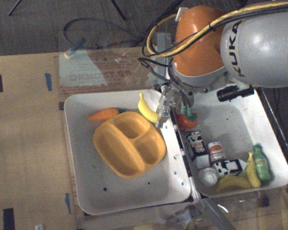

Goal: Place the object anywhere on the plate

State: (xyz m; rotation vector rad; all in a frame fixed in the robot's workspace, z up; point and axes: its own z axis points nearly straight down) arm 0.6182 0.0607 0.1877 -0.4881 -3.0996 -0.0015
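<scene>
A yellow divided plate (129,143) lies in the left bin (82,157). Just behind it are an orange carrot (103,114) and a yellow banana (146,109), both resting on the bin floor. My gripper (164,110) hangs over the rim between the two bins, right beside the banana and close to the plate's back right corner. A red tomato-like piece with a green top (187,120) sits just to the right of the gripper in the right bin (244,113). The frame does not show anything held.
The right bin also holds a cow-patterned carton (195,143), a small can (216,151), a second cow-patterned box (228,167), a white round piece (208,176), a banana (232,182) and a green bottle (260,163). The arm's orange band (197,37) looms over the back.
</scene>
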